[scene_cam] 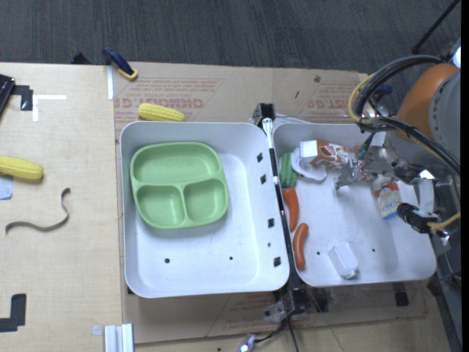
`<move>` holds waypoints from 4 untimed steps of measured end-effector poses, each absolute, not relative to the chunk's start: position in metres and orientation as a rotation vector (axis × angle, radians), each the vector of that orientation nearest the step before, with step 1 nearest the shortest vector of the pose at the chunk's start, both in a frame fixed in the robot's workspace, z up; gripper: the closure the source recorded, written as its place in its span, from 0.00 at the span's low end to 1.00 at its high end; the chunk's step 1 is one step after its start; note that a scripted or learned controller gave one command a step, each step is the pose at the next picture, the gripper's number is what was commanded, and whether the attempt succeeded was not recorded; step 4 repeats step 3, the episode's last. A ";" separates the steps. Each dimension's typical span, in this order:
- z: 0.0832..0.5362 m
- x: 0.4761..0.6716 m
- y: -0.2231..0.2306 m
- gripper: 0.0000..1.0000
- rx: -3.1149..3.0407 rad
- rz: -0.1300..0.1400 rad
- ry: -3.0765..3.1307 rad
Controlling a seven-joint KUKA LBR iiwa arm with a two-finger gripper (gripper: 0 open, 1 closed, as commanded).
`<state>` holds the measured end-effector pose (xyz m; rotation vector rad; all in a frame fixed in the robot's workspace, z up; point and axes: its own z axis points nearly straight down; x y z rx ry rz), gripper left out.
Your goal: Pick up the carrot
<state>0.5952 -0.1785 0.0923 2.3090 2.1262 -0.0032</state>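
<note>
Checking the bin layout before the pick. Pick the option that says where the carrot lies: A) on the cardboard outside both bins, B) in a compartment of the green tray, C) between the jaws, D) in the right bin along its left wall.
D: the carrot lies in the right bin against its left wall, just below a green vegetable, apart from the gripper.

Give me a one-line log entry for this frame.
target: carrot against right bin left wall, untouched | claw over bin's upper middle, apart from carrot | left bin: green tray | phase: pre-grasp
</note>
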 end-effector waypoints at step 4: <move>0.091 0.588 -0.098 0.00 2.887 -0.007 1.238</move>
